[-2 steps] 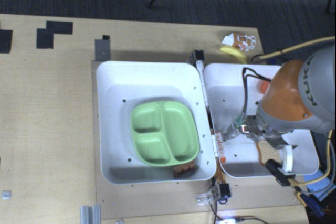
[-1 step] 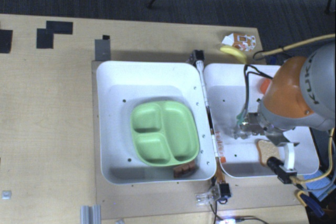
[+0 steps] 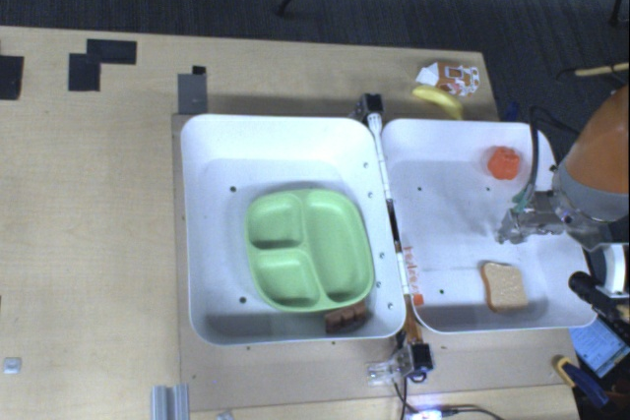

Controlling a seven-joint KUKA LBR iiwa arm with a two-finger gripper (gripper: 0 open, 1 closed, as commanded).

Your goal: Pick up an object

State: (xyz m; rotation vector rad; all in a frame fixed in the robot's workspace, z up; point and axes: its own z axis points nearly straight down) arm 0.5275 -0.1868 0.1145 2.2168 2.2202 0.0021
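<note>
Nearest the lens, at the bottom of the view, a small tangle of cable and a clip (image 3: 399, 371) sits on the wooden bench (image 3: 89, 241) just below the seam between the two bins. Just above it, a small brown item (image 3: 345, 318) lies against the near wall of the left bin (image 3: 212, 211), tucked under the edge of a green divided plate (image 3: 309, 249) that takes up the middle of that bin.

Across the seam, in the right bin (image 3: 433, 211), a slice of bread (image 3: 504, 286) lies flat near the front right corner. Slightly beyond it, the gripper (image 3: 519, 223) hangs low over the bin floor, reaching in from the right below the arm's orange band (image 3: 600, 148). Its metal tip sits between the bread and a small orange-red object (image 3: 504, 162) that lies farther back in the same bin. Nothing can be seen between the fingers, but how far apart they stand is too small and blurred to tell.

By the look of it, the step in hand is the approach: no object is lifted yet, and both candidates rest apart from the tip. The next move calls for settling on one of them, centring over it and descending squarely; the bread, being flat and low, probably demands a grip across its edges.

Beyond the bins, a yellow banana-like toy and a small packet (image 3: 445, 86) rest on the bench.
</note>
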